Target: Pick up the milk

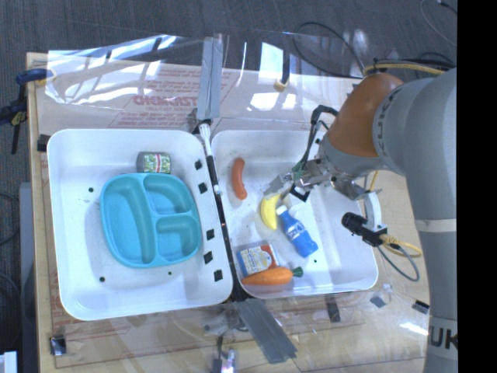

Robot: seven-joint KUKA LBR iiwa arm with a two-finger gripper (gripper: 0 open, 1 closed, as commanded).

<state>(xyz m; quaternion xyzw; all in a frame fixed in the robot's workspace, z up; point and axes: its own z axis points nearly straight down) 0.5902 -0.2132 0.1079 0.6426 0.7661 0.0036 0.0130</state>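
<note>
Right white bin (353, 266) on surface: small milk carton (255, 258) untouched beside orange carrot (270, 277); gripper (289, 190) elsewhere, above yellow banana (269, 212), grip state unclear.

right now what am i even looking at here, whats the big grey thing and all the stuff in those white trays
The big grey thing is a robot arm with an orange band above its wrist. It reaches in from the right, and the one camera looks down on the bench at a slant.

At the arm's end is a two-finger gripper, hanging over the right bin, just above a yellow banana and a blue bottle. I cannot tell how it is set, and I see nothing held in it.

That bin also holds a sausage, a small carton with a printed label, probably the milk, and a carrot lying against it.

The left bin holds a turquoise divided plate and a small can beside it.
</note>
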